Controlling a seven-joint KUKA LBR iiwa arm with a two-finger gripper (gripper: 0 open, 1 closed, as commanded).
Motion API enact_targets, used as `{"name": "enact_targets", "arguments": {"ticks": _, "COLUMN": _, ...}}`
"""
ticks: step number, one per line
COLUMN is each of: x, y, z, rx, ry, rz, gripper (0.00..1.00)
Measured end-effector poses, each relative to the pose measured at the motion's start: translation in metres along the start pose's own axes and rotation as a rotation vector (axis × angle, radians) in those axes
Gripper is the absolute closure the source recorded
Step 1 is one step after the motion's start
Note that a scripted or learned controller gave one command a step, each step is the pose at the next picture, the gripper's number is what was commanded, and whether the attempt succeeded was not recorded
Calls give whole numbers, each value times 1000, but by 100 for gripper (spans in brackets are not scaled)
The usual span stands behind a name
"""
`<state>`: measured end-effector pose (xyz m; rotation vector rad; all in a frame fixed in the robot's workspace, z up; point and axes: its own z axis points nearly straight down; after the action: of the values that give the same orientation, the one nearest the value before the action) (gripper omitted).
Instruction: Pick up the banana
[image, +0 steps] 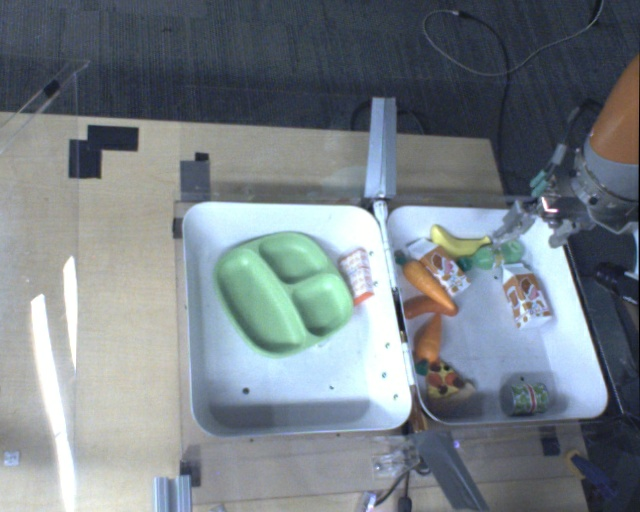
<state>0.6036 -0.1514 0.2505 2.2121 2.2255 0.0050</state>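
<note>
A pale wooden desk (120, 300) carries two white bins; dark carpet (250, 50) lies beyond it. The right bin (585, 360) sits beneath the end effector (515, 225), the left bin (200, 330) well off to its side. Just beside the end effector lies the banana (457, 241), its long axis running crosswise, one tip toward the end effector. Whether the end effector is spread or pressed together cannot be told.

We count two white bins (200, 400), one green divided plate (285, 290), one banana (457, 241), two carrots (428, 283), three small cartons (526, 298), one can (526, 397) and one pizza slice (447, 380); everything but one carton lies right of the plate.
</note>
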Motion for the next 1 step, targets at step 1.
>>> {"name": "enact_targets", "arguments": {"ticks": 1, "x": 2, "y": 2, "z": -12, "rx": -7, "ry": 0, "rz": -6, "gripper": 100}}
